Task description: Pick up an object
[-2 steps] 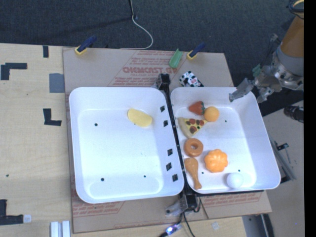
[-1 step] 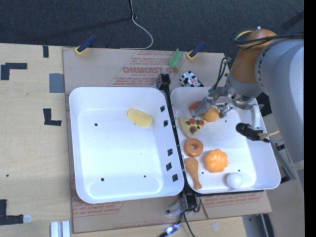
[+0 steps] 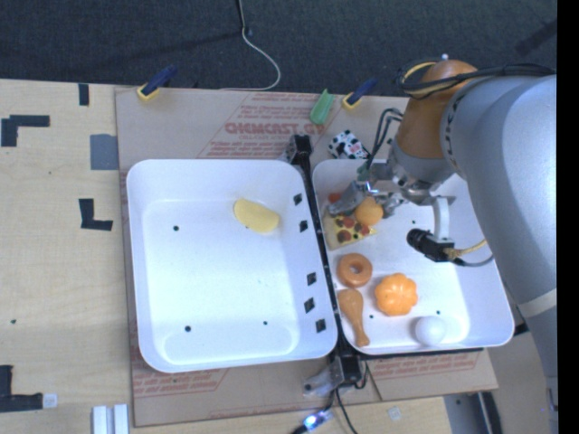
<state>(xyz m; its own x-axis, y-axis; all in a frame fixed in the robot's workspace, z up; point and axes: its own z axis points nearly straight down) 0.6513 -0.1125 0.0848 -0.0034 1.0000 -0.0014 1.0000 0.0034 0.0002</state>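
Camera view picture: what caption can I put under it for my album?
Robot gripper reaching into the right bin of toy food, above an orange piece; yellow piece in the left bin.

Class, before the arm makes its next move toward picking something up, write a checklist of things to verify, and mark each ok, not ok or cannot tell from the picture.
1. Gripper is over the right bin: ok.
2. A target lies near the gripper: ok, an orange round piece and a pizza slice sit right under it.
3. An object is held between the fingers: cannot tell.
4. Neighbours are apart from that target: not ok, the round piece touches the pizza slice.
5. Other options lie free: ok, donut, pumpkin, drumstick, white ball.
6. Left bin offers a pick: ok, yellow piece.
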